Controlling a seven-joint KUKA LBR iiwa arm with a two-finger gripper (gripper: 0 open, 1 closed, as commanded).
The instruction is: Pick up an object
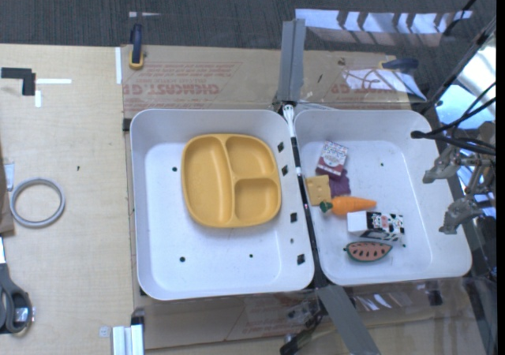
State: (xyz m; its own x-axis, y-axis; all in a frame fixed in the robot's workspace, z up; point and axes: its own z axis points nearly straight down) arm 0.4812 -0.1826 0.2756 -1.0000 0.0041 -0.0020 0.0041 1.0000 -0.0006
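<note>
The right bin (410, 263) holds several small objects. A small printed packet (333, 155) lies at the back, with a tan square piece (317, 188) and a purple piece (340, 185) just in front of it. An orange carrot (353, 204) lies in the middle. Nearer the front are a black-and-white carton (377, 222) and a watermelon slice (368, 251). My gripper (446, 197) hangs over the bin's right rim. Its two grey fingers are spread apart and point left with nothing between them. It is well to the right of all the objects.
The left bin (158, 267) holds a yellow divided plate (231, 180). A grey divider post (292, 61) stands behind the bins. On the wooden bench at left lie a tape ring (35, 202) and scissors (12, 306). Cables and dark rods cross the right edge.
</note>
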